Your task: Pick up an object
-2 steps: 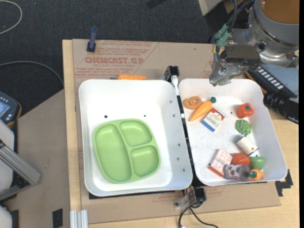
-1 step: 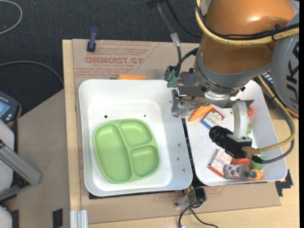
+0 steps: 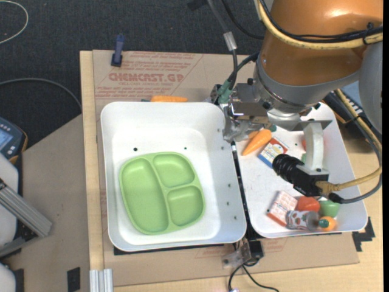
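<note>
My gripper (image 3: 238, 126) hangs low over the far left corner of the right bin (image 3: 349, 163), under the large orange wrist band. An orange carrot (image 3: 257, 140) lies right beside it, just to its right, and whether they touch is hidden. A small blue, white and red box (image 3: 271, 152) lies next to the carrot. Toward the bin's front lie a red and white packet (image 3: 282, 207) and a cluster of small red, green and orange toys (image 3: 317, 215). Nothing visibly sits in the gripper.
The left bin (image 3: 115, 126) holds a green divided plate (image 3: 161, 190). An orange piece (image 3: 169, 100) lies on the cardboard behind the left bin, and a blue clip (image 3: 117, 50) sits at the board's far edge. The arm covers the right bin's back half.
</note>
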